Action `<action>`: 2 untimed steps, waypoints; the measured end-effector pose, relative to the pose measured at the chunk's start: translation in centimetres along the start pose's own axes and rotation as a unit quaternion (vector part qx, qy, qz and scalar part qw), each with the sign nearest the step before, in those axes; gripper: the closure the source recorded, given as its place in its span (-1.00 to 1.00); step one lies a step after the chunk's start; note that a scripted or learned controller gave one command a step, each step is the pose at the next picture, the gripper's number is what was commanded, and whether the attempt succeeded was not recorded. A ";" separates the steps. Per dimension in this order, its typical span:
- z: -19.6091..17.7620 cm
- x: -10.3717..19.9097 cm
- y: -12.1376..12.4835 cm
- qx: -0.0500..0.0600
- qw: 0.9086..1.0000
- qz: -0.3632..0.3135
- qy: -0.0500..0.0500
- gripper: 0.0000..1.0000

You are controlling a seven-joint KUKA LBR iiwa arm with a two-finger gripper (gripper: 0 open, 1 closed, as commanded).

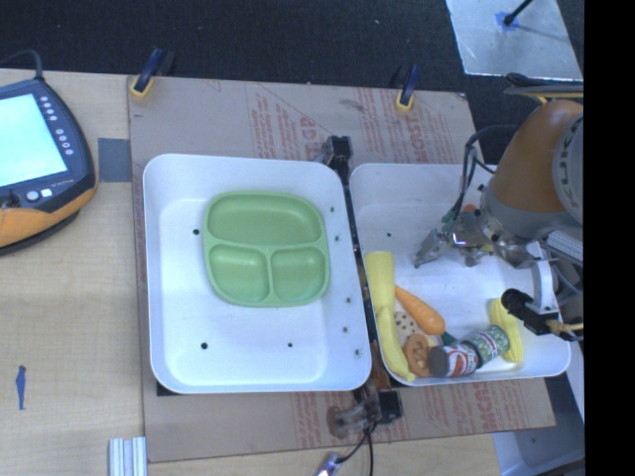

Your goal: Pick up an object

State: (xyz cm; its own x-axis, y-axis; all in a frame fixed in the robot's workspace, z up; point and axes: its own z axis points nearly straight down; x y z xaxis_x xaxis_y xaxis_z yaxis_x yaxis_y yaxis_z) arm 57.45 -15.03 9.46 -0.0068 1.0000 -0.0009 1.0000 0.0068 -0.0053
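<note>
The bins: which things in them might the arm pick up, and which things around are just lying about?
For the job, in the right bin:
carrot
banana
small can
gripper above them

Just lying about:
green divided plate in the left bin
handheld control screen
clamps

Overhead slanted view of both bins point(159, 266)

Grey arm point(556, 191), orange band, black cables, metal pincer point(446, 246).
</note>
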 end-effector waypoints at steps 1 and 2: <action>0.2 3.0 7.7 -0.001 1.000 0.001 0.001 -1.00; -2.7 -1.0 0.9 -0.001 1.000 0.003 0.001 -1.00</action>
State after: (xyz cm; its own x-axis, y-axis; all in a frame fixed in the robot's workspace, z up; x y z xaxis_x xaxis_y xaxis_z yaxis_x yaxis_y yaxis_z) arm 58.42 -16.02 12.20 -0.0016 1.0000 0.0002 1.0000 0.0016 -0.0034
